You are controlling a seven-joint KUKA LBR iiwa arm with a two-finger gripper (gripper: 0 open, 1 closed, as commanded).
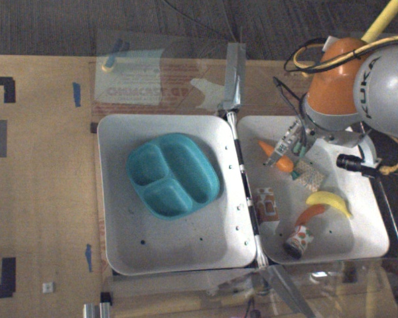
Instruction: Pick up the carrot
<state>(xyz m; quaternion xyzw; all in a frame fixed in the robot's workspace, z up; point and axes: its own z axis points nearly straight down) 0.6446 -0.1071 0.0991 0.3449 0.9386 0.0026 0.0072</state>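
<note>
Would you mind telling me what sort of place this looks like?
Probably a robotics lab bench: a KUKA arm reaches over two white bins, blue tape marks dot the board, and cables trail on the carpet behind.

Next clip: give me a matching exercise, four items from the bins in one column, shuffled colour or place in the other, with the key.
Items:
1. divided plate
2. carrot
3. banana
4. tool

Descriptions:
A. yellow, right bin
B. directly over the carrot
C. teal, left bin
D. orange, upper left of the right bin

Pairs: 1-C, 2-D, 3-A, 4-B
</note>
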